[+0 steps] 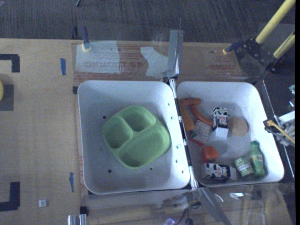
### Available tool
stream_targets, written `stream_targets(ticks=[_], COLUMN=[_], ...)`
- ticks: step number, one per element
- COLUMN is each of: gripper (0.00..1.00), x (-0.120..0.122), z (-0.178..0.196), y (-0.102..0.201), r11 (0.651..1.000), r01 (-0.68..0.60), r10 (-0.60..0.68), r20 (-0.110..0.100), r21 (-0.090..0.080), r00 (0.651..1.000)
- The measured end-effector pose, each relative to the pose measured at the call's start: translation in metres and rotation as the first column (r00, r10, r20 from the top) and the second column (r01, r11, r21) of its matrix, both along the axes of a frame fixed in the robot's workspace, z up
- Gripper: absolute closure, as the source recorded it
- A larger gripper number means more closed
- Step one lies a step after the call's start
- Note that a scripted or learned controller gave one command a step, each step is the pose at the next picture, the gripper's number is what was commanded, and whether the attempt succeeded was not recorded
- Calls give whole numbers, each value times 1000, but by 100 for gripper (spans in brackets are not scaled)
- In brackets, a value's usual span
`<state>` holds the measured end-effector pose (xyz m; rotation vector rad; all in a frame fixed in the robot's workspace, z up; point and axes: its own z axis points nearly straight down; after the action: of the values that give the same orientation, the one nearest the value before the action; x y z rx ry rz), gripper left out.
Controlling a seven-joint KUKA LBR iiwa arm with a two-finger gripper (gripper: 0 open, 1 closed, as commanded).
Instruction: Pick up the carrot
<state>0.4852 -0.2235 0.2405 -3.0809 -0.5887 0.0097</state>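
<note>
Cow-print carton point(216, 171) lies flat at the near wall of the right bin point(262, 97), closest to us; just right of it a green packet point(243, 167) and a green bottle point(256, 158), touching each other

Small red-orange item point(210, 152) sits just behind the flat carton

Carrot point(189, 114) is in the right bin's far-left part, lying along the left wall; its near end touches a small pale packet point(201, 132)

Second cow-print carton point(220, 122) stands right of the carrot, with a tan round thing point(239, 126) just beside it

Left bin point(89, 125) holds a green divided plate point(136, 136), about centre; both bins sit side by side on the wooden surface point(37, 125)

Tool state: we cannot tell how far open it is or whether it has hold of anything; we see nothing gripping the carrot
</note>
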Motion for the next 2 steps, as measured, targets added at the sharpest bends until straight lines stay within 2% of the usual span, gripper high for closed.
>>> stream_targets(ticks=[1,2], gripper=[100,100], x=[3,-6], z=[18,20], y=[0,10], r11=[850,998], r01=[-526,-66], r10=[526,66], r20=[4,3], r21=[2,-2], r00=[850,998])
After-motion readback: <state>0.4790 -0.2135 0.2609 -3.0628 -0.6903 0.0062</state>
